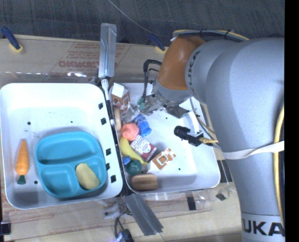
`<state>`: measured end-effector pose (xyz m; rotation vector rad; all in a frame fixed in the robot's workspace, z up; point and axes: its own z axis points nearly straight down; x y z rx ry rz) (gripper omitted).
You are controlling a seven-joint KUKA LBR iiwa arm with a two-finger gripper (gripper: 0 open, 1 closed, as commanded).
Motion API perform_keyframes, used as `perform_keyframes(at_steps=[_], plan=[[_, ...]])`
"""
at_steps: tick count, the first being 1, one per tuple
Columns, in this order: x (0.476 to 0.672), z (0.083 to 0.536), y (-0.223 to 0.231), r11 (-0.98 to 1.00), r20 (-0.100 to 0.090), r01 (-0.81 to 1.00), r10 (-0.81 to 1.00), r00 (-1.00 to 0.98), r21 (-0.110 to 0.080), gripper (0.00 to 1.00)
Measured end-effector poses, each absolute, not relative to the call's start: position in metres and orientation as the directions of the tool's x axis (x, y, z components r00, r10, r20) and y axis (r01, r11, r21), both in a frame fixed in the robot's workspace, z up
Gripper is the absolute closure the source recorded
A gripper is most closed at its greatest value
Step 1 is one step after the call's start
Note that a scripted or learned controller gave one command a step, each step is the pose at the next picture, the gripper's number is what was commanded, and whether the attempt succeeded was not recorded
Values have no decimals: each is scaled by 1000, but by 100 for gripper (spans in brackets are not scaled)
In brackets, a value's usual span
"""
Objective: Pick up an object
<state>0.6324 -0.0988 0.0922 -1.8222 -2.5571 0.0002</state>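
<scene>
Your arm (240,100) hides the right bin's far right corner (202,116) and runs off the frame's near edge. The print on the small cartons (143,146) is too small to read.

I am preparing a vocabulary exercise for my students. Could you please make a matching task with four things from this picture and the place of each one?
Things:
1. carrot
2. yellow potato-shaped toy
3. brown bread roll
4. gripper

Places:
A. near corner of the right bin
B. in a small compartment of the blue tray
C. on the left bin floor, left of the tray
D. over the far part of the right bin

Pairs: 1-C, 2-B, 3-A, 4-D
</scene>
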Motion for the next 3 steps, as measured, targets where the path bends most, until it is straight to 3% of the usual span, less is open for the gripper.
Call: perform_keyframes(at_steps=[1, 2, 3], plan=[[633, 103, -99, 329, 0, 944, 944, -329, -1, 100], [635, 92, -106, 163, -1, 987, 987, -163, 0, 100], [658, 194, -54, -88, 0, 996, 996, 88, 3, 100]])
